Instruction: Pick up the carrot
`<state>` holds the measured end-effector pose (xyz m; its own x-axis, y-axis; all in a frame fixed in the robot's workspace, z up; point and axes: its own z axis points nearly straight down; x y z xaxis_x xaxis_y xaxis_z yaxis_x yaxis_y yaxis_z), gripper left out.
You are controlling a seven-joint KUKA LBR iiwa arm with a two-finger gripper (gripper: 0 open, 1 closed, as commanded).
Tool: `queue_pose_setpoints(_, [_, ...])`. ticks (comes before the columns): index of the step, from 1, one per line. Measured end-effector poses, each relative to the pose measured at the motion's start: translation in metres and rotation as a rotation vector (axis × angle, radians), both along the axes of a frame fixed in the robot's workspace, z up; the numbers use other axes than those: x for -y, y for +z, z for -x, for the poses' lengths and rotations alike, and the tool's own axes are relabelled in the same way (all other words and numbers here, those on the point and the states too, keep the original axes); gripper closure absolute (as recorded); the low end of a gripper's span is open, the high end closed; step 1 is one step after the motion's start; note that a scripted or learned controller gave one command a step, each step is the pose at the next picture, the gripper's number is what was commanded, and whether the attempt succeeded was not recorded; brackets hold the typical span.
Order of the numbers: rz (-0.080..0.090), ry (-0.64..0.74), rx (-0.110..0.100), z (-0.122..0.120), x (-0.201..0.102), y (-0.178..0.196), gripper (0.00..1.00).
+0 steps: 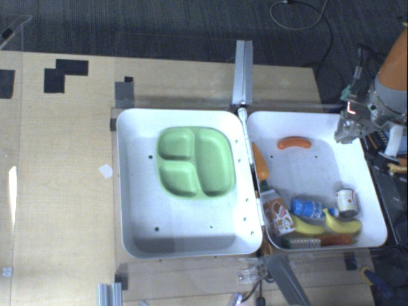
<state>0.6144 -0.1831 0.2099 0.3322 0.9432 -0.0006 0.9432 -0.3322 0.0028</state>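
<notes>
Carrot (259, 163): left wall of right bin (319, 177)
Gripper (349, 132): far right corner, fingers, can't tell
Green tray (195, 162): left bin (134, 190)

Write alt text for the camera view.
A grey arm's gripper hovers at the right bin's far right corner, apart from the carrot lying along that bin's left wall. A green divided tray sits in the left bin; bananas and a can crowd the right bin's near edge.
</notes>
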Motion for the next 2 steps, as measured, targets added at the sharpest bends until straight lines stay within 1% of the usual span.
queue_pose_setpoints(1, [-0.001, -0.398, 0.003, -0.009, 0.007, 0.068, 1.00])
queue_pose_setpoints(2, [-0.003, -0.969, 0.001, -0.041, 0.001, 0.025, 1.00])
